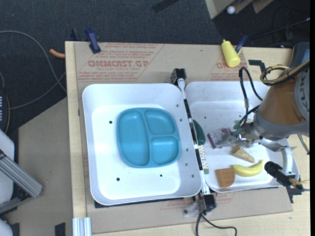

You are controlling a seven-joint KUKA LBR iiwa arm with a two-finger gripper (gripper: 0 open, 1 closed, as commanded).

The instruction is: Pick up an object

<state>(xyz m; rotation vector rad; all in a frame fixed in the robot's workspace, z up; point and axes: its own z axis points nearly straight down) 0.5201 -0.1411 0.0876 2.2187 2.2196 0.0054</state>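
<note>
The right bin [216,95] holds a small maroon packet [215,137], a tan wedge [243,154], a yellow banana [248,169], a brown square piece [225,177] and a dark green thing [197,130] against its left wall. My gripper [235,137] is low in this bin, just right of the maroon packet and above the tan wedge. It points left towards the packet and seems to touch the packet's right end. Nothing is visibly lifted.
The left bin [98,132] holds a blue divided plate [147,136]. A yellow object [230,53] and a blue clamp [92,40] sit on the bench's far edge. My arm covers the right bin's right side.
</note>
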